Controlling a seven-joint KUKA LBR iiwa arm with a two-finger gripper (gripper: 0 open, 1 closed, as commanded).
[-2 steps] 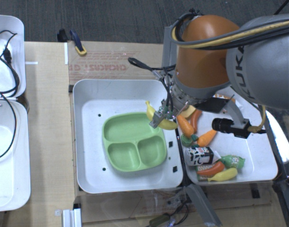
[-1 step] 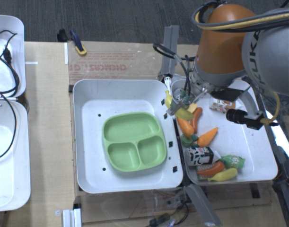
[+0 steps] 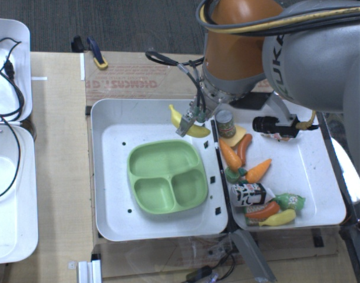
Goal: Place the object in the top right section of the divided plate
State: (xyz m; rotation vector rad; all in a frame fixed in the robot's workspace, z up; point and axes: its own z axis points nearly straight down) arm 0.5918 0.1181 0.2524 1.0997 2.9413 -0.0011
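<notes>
1. The grey arm with its orange band [image 3: 241, 34] reaches in from the right, and its two-finger gripper [image 3: 188, 124] hangs over the far edge of the left shallow white bin [image 3: 103, 175].
2. The gripper's metal fingers are clenched around a yellow plastic toy banana [image 3: 188, 125], which sits between them with its curved ends poking out on both sides.
3. Just below and to the left of the gripper lies the light green divided plastic plate [image 3: 166, 175] (one large section on the far side, two smaller ones on the near side); the banana is beyond its far right corner, not yet in any section.
4. Right of the gripper, across the wall between the bins, the right white bin [image 3: 321, 175] holds a small tin can [image 3: 225, 122], close beside the fingers.
5. Further below and to the right of the gripper lie two orange toy carrots [image 3: 244, 164], a red chilli-like piece [image 3: 245, 147], a black-and-white carton [image 3: 248, 194] and a yellow toy [image 3: 278, 218].
</notes>
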